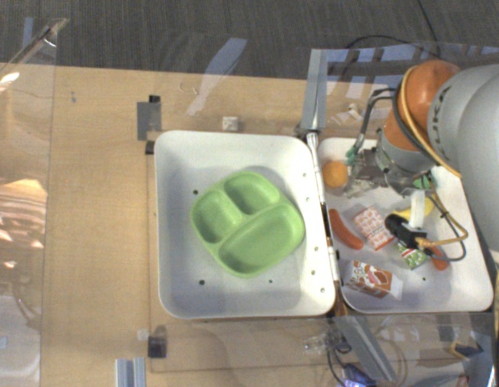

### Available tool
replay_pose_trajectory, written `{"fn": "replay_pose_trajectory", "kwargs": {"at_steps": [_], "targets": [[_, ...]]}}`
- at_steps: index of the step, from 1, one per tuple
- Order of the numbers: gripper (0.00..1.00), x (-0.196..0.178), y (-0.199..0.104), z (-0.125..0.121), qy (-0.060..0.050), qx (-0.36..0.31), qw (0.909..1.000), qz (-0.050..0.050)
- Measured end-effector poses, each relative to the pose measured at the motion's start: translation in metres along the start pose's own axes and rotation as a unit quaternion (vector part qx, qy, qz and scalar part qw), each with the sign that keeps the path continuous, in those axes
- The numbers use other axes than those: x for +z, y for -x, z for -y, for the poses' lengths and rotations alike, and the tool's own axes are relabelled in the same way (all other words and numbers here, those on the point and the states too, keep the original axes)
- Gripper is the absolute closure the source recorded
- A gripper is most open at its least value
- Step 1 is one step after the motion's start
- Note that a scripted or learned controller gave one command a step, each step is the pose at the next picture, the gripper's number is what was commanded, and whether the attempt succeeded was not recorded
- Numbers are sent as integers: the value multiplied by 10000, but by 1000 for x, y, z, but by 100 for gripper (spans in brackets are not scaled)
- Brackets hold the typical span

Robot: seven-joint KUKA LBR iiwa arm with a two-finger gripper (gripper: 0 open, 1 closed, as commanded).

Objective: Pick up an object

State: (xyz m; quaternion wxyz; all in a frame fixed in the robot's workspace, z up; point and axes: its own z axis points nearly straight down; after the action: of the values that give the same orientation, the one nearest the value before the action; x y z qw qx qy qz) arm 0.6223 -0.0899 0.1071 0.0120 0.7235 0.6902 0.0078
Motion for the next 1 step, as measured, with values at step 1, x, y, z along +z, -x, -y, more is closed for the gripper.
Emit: {"fn": "replay_pose_trajectory", "kwargs": {"at_steps": [1], "targets": [[0, 0, 0, 0, -1, 0, 10000, -1]]}}
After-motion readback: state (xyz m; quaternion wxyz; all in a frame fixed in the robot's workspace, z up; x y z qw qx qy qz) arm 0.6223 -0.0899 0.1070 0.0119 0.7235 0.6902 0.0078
